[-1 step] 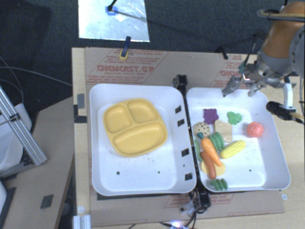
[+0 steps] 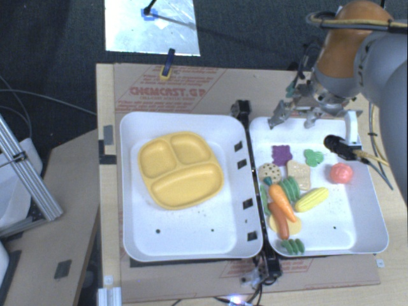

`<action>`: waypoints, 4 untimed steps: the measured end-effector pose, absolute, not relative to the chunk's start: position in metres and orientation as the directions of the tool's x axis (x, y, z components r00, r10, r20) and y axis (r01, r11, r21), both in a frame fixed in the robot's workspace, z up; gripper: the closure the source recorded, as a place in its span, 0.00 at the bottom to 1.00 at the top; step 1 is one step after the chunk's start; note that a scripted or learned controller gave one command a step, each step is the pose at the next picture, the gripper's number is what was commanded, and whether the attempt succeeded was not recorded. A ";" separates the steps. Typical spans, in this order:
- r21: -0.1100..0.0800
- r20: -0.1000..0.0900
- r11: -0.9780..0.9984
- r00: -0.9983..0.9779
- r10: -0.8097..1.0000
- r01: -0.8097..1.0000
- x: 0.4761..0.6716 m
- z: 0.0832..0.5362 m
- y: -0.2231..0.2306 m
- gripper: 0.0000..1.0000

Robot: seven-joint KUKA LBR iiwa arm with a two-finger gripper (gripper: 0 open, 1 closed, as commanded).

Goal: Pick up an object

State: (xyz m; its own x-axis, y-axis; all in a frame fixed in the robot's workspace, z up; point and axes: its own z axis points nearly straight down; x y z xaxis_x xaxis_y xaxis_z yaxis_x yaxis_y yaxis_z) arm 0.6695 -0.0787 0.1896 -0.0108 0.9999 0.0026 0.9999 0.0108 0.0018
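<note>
The right bin holds a heap of toy food: a purple grape bunch, a green leafy piece, a pink-red tomato, a spotted cracker, a tan toast slice, an orange carrot, a yellow corn cob and a green pickle. My gripper hangs over the bin's far edge, behind the grapes. Its two fingers are spread open, with nothing between them.
The left bin carries a yellow divided plate. A black hinge strip runs between the bins. A black and white fitting on the arm sits over the right bin's far right. Another small green piece lies near the front rim.
</note>
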 end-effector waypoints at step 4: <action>0.005 0.003 0.010 -0.010 1.000 1.000 0.486 0.189 -0.020 0.00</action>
